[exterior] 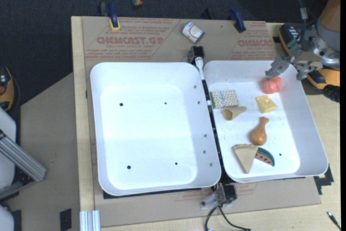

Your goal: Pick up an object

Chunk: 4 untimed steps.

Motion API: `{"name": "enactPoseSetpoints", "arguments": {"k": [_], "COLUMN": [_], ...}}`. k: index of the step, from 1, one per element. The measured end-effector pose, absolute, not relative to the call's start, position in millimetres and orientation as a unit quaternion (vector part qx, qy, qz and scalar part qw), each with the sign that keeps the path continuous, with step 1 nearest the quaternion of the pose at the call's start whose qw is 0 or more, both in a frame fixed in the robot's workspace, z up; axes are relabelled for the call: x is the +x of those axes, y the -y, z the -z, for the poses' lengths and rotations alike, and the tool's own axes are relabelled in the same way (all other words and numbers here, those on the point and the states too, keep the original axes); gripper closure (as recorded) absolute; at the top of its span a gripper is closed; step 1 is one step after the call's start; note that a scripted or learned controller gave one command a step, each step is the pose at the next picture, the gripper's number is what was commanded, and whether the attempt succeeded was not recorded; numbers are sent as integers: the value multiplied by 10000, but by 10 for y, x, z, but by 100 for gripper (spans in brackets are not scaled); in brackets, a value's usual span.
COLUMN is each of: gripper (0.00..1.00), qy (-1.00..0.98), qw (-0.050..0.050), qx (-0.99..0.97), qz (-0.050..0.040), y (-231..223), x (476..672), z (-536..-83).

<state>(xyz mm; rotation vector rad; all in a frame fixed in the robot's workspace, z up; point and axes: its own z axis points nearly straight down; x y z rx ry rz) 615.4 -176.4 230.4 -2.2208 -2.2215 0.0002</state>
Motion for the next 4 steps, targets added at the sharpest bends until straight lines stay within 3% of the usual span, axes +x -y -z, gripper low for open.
{"name": "enactPoseSetpoints", "arguments": {"k": [1, 2, 3, 4], "gripper": [0, 0, 100, 100], "qy": [7073, 7054, 7069, 7119], "qw": [72, 38, -11, -43], "qx": [-7068, -7088, -7073, -7022], "qz": [-30, -23, 4, 70], "y": [1324, 1598, 1581, 477], "x": [5662, 5135, 5178, 5141], "z": [-1106, -824, -952, -2350]}}
